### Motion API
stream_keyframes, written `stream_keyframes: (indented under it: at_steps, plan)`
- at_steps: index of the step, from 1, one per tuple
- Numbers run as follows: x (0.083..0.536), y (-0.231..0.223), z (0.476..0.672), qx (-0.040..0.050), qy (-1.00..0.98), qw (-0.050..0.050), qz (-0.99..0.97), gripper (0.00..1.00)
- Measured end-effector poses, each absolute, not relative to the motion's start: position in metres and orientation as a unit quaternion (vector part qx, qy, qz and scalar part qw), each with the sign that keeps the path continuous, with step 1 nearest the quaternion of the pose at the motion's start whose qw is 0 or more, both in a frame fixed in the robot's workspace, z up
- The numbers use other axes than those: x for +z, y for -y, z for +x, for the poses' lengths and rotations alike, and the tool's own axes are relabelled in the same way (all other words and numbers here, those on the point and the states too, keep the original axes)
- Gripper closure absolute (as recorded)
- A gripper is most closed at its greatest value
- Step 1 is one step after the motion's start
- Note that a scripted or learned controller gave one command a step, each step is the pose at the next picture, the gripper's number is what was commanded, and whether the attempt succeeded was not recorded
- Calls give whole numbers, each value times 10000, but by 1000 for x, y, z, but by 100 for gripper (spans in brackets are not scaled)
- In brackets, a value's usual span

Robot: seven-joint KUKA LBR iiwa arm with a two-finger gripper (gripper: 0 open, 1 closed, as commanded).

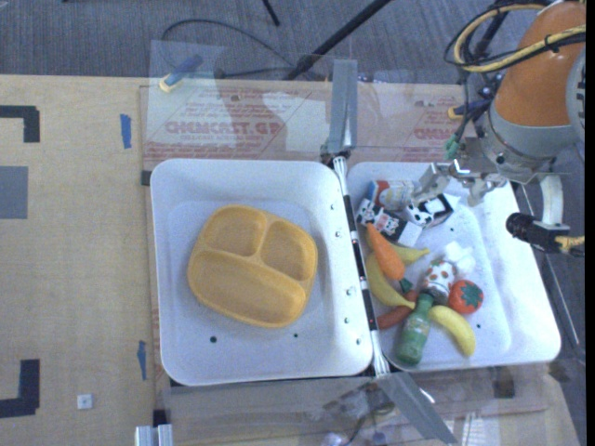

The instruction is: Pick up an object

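Note:
My gripper (453, 182) hangs over the back of the right bin (525, 328), its two metal fingers spread open with nothing between them. Just below and left of it lies a black-and-white toy (430, 211). Further forward in that bin lie an orange carrot (386, 252), a yellow banana (383, 284), a second banana (456, 329), a green bottle (413, 334), a red tomato (466, 295) and a red pepper (392, 317). A small white, red and blue item (376, 194) sits at the bin's back left corner.
The left bin (177, 342) holds a yellow divided plate (254, 264). A metal divider (342, 119) runs between the bins at the back. Yellow and black cables (483, 35) loop beside the orange wrist band (544, 63).

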State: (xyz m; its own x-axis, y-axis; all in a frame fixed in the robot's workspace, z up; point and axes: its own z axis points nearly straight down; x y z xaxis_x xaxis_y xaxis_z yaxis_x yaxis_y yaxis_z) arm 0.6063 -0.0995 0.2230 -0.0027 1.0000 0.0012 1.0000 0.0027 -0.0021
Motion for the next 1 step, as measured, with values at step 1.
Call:
stream_keyframes:
  at_steps: [1]
  plan:
    - [119,96,606,-87,6214,-80,-7834,0]
